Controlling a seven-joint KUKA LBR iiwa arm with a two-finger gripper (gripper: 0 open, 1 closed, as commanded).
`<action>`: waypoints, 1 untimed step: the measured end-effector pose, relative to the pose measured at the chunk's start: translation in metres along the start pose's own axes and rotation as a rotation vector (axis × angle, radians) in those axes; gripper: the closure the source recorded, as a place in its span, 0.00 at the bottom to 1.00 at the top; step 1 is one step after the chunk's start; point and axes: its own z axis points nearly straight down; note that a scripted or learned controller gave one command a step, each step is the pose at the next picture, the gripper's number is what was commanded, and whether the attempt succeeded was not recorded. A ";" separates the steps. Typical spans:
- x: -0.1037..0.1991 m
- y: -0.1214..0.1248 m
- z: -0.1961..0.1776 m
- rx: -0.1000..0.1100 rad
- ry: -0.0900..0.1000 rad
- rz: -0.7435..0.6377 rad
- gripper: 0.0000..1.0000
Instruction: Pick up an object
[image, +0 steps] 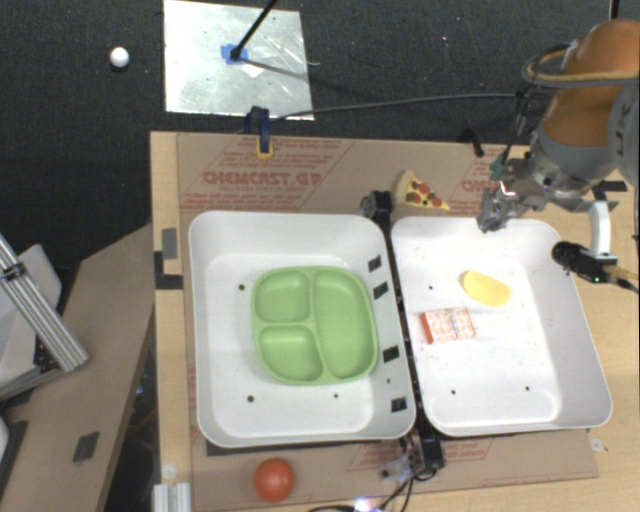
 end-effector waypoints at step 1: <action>0.049 -0.016 -0.005 0.001 0.001 0.000 1.00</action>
